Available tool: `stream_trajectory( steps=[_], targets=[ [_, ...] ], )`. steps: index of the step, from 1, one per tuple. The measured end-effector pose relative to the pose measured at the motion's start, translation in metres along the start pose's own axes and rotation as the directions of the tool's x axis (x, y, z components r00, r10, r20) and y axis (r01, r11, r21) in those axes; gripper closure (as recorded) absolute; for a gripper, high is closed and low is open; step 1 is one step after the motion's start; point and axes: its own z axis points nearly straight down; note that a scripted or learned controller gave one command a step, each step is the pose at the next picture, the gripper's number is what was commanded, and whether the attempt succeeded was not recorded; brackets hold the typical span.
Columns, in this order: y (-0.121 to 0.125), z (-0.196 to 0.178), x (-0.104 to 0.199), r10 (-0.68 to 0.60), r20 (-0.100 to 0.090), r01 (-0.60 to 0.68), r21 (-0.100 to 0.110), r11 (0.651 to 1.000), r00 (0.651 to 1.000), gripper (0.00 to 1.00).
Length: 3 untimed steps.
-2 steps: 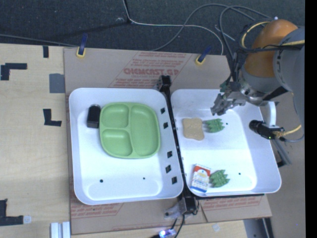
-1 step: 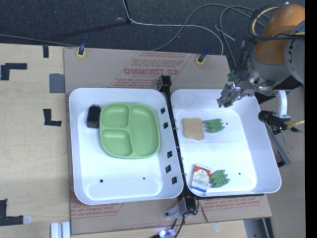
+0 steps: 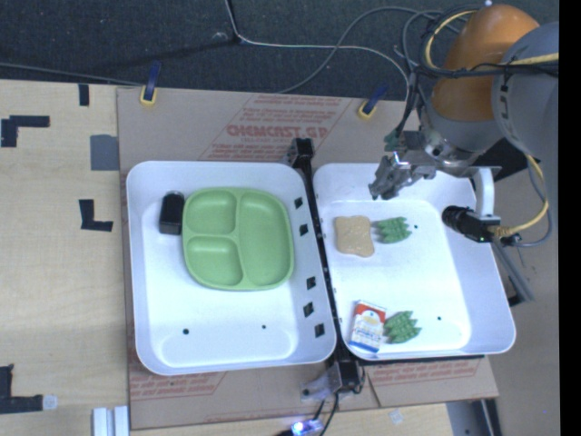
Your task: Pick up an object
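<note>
- The surface (image 3: 54, 271) at far left is bare wood with black marks, bearing a cardboard sheet under both bins
- The left bin (image 3: 150, 321) holds a green divided plate (image 3: 239, 239) near its middle, with a small black block (image 3: 172, 213) touching the plate's left edge; these look parked out of the arm's way, well apart from the pincer
- The right bin (image 3: 472, 321) carries the likely candidates: a tan bread-like piece (image 3: 354, 235) just beside a green leafy item (image 3: 392, 230) in the upper half, and a small red-and-white carton (image 3: 367, 325) touching a second green leafy item (image 3: 402, 326) near the front wall
- The pincer (image 3: 386, 182) hangs over the right bin's back edge, above and just right of the bread piece; nothing sits between its fingers, and whether they are spread or closed I cannot tell
- Judging from that position, the bread piece or nearby greens seem the nearest target, and the grasp is not yet made
</note>
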Motion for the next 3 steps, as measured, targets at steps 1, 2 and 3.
stream_trajectory(
  steps=[1,2,3],
  targets=[
    [-0.008,-0.008,0.05,-0.001,-0.001,0.001,0.001,1.0,1.0,1.0],
    [-0.019,0.004,0.103,-0.001,0.0,0.001,0.003,1.0,1.0,1.0],
    [-0.032,-0.001,0.159,-0.002,-0.001,0.002,0.002,1.0,1.0,1.0]
  ],
)
